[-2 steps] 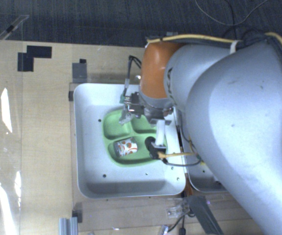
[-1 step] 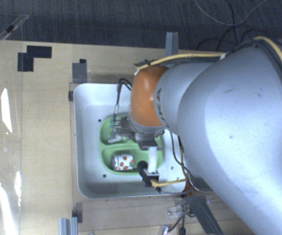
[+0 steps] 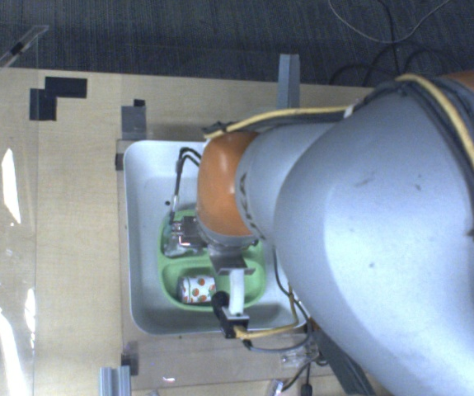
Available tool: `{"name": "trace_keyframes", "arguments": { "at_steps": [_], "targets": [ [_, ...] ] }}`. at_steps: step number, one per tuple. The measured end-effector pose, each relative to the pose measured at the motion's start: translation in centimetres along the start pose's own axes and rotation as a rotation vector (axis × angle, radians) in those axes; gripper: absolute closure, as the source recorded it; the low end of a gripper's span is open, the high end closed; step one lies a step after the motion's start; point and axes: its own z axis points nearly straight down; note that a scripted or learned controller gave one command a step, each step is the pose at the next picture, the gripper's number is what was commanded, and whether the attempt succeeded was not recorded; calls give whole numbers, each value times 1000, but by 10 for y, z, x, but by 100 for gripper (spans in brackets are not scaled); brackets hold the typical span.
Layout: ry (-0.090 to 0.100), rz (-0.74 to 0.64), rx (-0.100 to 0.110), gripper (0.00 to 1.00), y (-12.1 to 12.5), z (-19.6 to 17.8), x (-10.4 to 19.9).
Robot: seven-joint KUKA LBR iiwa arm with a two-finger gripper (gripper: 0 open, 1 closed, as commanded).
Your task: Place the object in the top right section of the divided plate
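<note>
A green divided plate [image 3: 169, 276] lies in the left white bin [image 3: 141, 221]. A small white object with red and brown dots [image 3: 196, 289] rests in the plate's section nearest the lower left of the view. My gripper [image 3: 178, 237] hangs over the plate's upper left part, above and a little left of the dotted object, and nothing is visibly held in it. The grey arm and its orange band [image 3: 220, 184] hide the right side of the plate and most of the bin.
Grey posts [image 3: 288, 77] [image 3: 133, 120] stand at the bin's far edge. Black L-shaped marks [image 3: 55, 96] lie on the wooden bench at upper left. A yellow cable [image 3: 286, 118] runs along the arm. Loose wires [image 3: 385, 15] lie on the dark floor beyond.
</note>
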Motion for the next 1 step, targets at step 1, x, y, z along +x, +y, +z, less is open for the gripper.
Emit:
{"name": "trace_keyframes", "arguments": {
  "at_steps": [1],
  "targets": [
    [2, -136, 7, 0, -3, 1, -78]
  ]
}}
